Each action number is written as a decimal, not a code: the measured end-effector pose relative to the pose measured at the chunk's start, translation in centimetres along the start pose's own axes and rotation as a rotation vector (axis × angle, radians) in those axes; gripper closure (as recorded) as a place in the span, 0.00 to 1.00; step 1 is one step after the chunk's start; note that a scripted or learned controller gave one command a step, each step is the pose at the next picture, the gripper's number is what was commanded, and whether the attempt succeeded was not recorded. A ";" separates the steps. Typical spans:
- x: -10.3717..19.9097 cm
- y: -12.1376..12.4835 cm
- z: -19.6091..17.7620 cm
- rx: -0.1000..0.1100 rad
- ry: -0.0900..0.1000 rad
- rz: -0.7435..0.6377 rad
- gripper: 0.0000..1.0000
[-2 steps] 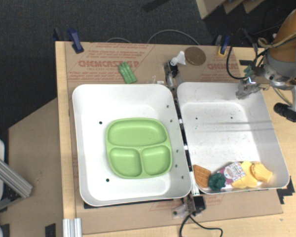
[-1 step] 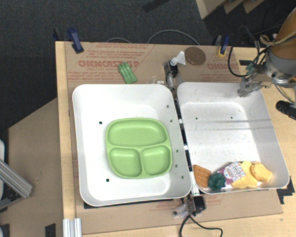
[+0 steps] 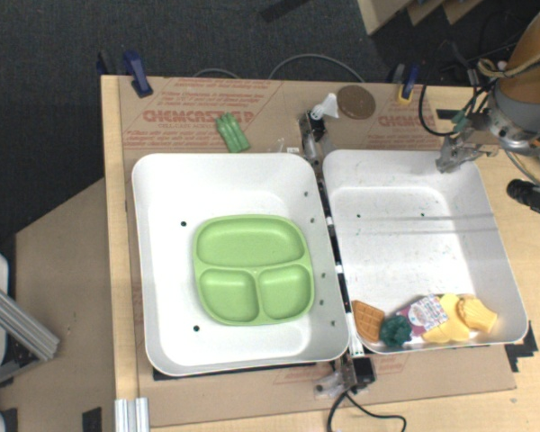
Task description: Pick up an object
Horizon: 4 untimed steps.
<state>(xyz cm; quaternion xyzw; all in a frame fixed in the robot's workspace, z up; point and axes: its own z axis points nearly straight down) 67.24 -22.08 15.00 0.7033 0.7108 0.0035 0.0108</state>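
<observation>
Far to the pincer's left and lower down, a green divided plate [image 3: 252, 269] lies in the left bin [image 3: 162, 187]. Well below the pincer, toy food [image 3: 427, 320] is heaped in the right bin's [image 3: 414, 232] near corner. The pincer [image 3: 452, 156] hangs over that bin's far right rim; seemingly nothing sits in it, but its fingers are too small to judge.

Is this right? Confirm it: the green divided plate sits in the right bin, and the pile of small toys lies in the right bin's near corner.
Not quite. The camera view shows the green divided plate in the left bin, not the right one. The rest holds: the pile of small toys lies in the right bin's near corner.
</observation>
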 end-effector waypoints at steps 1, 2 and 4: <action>0.0 0.1 -1.1 -0.004 -0.002 -0.001 1.00; -0.2 -5.1 6.9 0.029 0.013 0.013 1.00; -0.3 -4.5 4.3 0.013 0.007 0.012 1.00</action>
